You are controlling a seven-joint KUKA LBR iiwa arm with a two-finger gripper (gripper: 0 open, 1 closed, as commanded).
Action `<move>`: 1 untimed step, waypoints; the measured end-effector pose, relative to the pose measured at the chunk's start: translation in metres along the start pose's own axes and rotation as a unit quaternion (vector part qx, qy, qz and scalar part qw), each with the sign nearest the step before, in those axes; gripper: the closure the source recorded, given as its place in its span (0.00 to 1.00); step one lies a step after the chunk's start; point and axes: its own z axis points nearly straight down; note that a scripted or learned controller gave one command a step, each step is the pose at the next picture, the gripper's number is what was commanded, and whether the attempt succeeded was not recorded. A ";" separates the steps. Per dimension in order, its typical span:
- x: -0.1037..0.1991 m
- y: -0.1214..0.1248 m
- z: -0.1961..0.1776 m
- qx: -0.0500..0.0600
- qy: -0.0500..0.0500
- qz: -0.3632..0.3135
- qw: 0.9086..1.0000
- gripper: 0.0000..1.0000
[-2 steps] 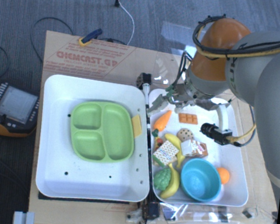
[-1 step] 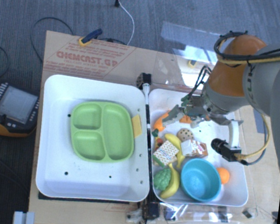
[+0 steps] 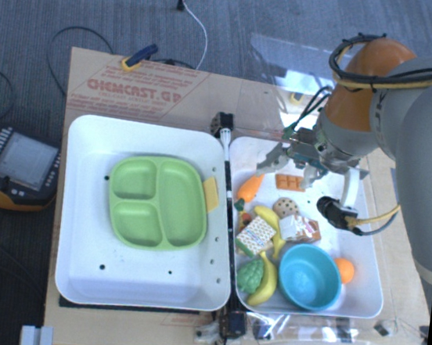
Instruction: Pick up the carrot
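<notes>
Carrot (image 3: 250, 186) lying in the right bin (image 3: 374, 263), hard against its left wall, at about ten o'clock from the blue bowl (image 3: 310, 276). Tilted, thick end toward one o'clock, tip toward seven. Just below it, a crowded heap: cookie (image 3: 285, 208), sandwich block (image 3: 256, 235), banana (image 3: 265, 281), green vegetable (image 3: 250, 275). An orange cracker (image 3: 288, 182) sitting at three o'clock from the carrot, close by.

Gripper (image 3: 292, 161) hovering at roughly two o'clock from the carrot, spread wide with nothing between the fingers (image 3: 271, 159), one finger already near the thick end but apart from it.

To do this step well: shift toward eight o'clock until centred over the carrot's middle, not its thin tip. Turn the wrist so the fingers close across the short axis, straddling the body rather than running along it. Mind the bin wall at nine o'clock; probably little room there for the outer finger, so a slightly angled descent seems wiser. Keep clear of the cracker and the cookie while lowering. Close only once both fingers flank the carrot, then lift straight up.

Left bin (image 3: 79, 189) with the green divided plate (image 3: 157, 202) not involved.
</notes>
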 end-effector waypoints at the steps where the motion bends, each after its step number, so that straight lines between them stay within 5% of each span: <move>1: -0.014 -0.007 0.078 -0.004 0.001 0.123 0.992 0.00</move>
